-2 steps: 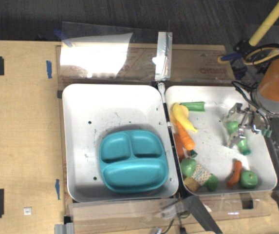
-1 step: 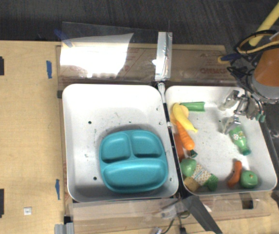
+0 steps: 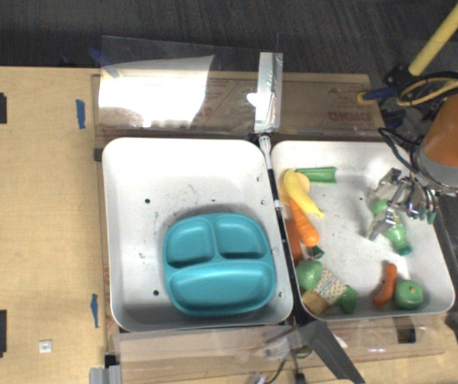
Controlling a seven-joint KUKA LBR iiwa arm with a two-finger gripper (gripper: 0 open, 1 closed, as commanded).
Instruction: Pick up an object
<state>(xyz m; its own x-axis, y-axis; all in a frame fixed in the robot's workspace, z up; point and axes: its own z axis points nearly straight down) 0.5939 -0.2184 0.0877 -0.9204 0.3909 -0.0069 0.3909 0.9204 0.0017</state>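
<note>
Two white bins are seen side by side: the left bin (image 3: 125, 214) bears a teal divided plate (image 3: 219, 264), while the right bin (image 3: 348, 154) is strewn with small toy foods, among them a yellow banana (image 3: 301, 192), an orange carrot (image 3: 303, 223) and a green apple (image 3: 408, 294). The gripper (image 3: 391, 208) is lowered over a small green piece (image 3: 396, 236) near the right wall, though whether its fingers are apart or closed on it cannot be told (the metalwork blurs into the piece). The piece is judged light, stiff and rather slippery plastic, best taken across its narrow middle.
</note>
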